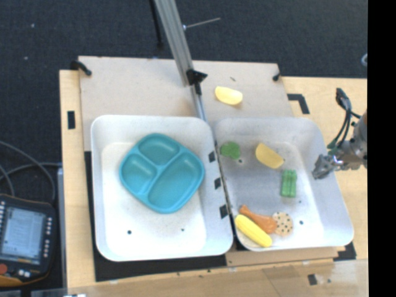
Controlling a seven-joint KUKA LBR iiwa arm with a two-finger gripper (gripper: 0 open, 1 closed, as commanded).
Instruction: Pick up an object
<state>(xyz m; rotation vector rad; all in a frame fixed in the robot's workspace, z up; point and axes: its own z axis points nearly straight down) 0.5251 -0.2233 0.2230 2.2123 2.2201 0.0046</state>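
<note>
The right bin (322,190) holds several toy foods: a green round piece (231,150), a yellow wedge (269,156), a green block (288,184), an orange carrot (257,219), a yellow corn cob (253,231) and a speckled cookie (283,223). My gripper (324,166) hangs at the bin's right rim, right of the green block and apart from it. Nothing shows between its fingers. Another yellow piece (228,96) lies on the board behind the bins.
A blue divided plate (162,172) sits in the left bin (111,228). A grey metal rail (176,36) slants down from the top to the gap between the bins. A tablet-like screen (21,237) stands at the lower left, off the bench.
</note>
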